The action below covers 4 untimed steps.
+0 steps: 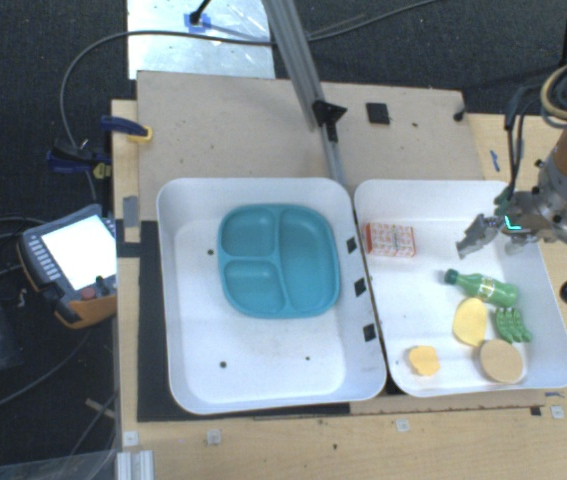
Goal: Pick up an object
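My gripper (pixel 475 240) hangs over the right bin (pixel 433 203), near its back right part, open with nothing between its fingers. Just below it in the view lies a green bottle (pixel 484 287) on its side. A red-and-white box (pixel 390 239) rests to the gripper's left. Toward the bin's front are a yellow piece (pixel 470 321), a green ridged item (pixel 512 324), a tan round item (pixel 502 361) and a small orange-yellow piece (pixel 423 360).
The left bin (pixel 188 348) holds a teal divided plate (pixel 279 260). A grey pole (pixel 298 58) slants across the board behind the bins. A handheld pendant (pixel 71 263) and cables lie off the bench at the left.
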Motion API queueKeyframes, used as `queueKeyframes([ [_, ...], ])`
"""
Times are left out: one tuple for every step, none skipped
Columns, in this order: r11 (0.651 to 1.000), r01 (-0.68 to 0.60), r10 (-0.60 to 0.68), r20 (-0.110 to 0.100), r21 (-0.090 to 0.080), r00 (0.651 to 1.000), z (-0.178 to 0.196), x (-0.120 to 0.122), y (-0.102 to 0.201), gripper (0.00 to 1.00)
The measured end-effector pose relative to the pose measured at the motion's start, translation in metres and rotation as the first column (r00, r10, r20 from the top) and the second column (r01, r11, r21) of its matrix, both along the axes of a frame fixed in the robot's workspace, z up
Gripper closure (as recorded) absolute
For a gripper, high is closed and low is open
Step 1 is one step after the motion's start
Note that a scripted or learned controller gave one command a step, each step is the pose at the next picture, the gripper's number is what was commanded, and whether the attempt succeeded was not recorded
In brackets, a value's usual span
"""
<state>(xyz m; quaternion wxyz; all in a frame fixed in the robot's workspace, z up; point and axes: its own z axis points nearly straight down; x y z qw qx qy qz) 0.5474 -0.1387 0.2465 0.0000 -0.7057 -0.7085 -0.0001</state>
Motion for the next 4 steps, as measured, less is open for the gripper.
queueKeyframes([
  [1.0, 0.0, 0.0, 0.002, 0.0, 1.0, 0.001, 0.0, 0.0, 0.0],
  [1.0, 0.002, -0.002, -0.001, 0.0, 1.0, -0.044, 0.008, 0.0, 0.0],
  [1.0, 0.003, -0.003, -0.001, 0.0, 1.0, -0.09, 0.017, 0.003, 0.0],
  [1.0, 0.004, -0.004, -0.002, 0.0, 1.0, -0.133, 0.013, 0.005, 0.0],
])
